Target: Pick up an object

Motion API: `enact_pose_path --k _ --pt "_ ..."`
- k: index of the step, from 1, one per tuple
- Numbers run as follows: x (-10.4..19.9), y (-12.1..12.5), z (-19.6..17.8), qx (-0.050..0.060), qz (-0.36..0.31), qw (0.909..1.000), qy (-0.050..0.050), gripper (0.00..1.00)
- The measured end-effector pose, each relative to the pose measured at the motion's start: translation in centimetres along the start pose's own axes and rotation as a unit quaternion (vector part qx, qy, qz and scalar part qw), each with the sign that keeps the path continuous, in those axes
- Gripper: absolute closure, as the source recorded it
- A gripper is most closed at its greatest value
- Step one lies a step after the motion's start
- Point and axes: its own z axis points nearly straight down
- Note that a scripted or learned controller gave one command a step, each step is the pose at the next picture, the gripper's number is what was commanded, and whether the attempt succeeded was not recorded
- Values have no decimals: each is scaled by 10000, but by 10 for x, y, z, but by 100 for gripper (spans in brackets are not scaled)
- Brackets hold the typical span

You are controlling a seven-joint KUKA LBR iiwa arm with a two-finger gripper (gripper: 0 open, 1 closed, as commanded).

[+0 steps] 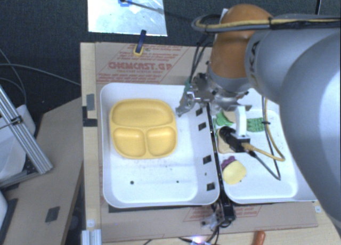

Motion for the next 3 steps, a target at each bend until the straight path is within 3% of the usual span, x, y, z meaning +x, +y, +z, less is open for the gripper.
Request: enact_pose_path --k 1,2,3 --pt "-8 1 -9 7 23 10000 -18 100" --pt "23 -44 18 47 39 10000 -17 100" --pt "57 -26 -125 -57 31 10000 3 100"
